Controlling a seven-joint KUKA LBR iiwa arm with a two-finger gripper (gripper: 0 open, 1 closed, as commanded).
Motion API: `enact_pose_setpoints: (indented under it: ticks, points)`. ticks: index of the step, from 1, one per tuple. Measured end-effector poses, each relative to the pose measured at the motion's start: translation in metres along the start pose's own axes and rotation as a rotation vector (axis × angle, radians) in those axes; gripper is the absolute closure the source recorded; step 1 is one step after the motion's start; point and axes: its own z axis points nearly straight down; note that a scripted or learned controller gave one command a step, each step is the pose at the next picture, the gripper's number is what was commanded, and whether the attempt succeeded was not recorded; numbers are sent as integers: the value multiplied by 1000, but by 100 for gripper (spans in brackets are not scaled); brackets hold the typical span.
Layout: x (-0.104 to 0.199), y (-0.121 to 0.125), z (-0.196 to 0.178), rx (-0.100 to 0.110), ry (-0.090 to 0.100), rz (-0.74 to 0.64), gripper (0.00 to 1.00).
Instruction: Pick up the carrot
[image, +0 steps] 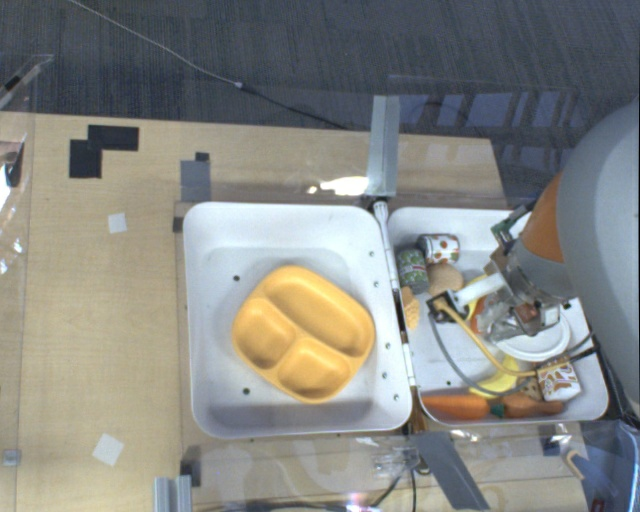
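From my desk I take the carrot (457, 406) as my landmark: it lies flat along the near wall of the right bin (597, 400), close to that bin's near-left corner, with a second orange-brown piece (522, 404) just beside its right end and a small printed carton (558, 381) further right again. The gripper (520, 316) hangs up and to the right of the carrot, well apart from it, over a white dish (535, 345), and I cannot tell how its hand is set or whether anything is in it, because the wrist and the clutter under it run together. My main worry is the wall: the carrot sits so tight to it that I judge a finger could land on the rim or wedge against the side instead of straddling the vegetable. The neighbour touching its end is the next risk, since a grab aimed slightly right could take that piece, or both. A yellow banana-like curve (497, 381) and a thin dark cable (447, 352) loop just above the carrot, and I expect a descending finger could snag or drag either. The cans (437, 247) and the left bin's yellow tray (303, 331) lie far up and left of the carrot, so I count them out of harm's way.
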Motion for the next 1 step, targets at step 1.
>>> enact_pose_setpoints:
  ticks: [1]
  points:
    - [0,0,0,0,-1,0,0]
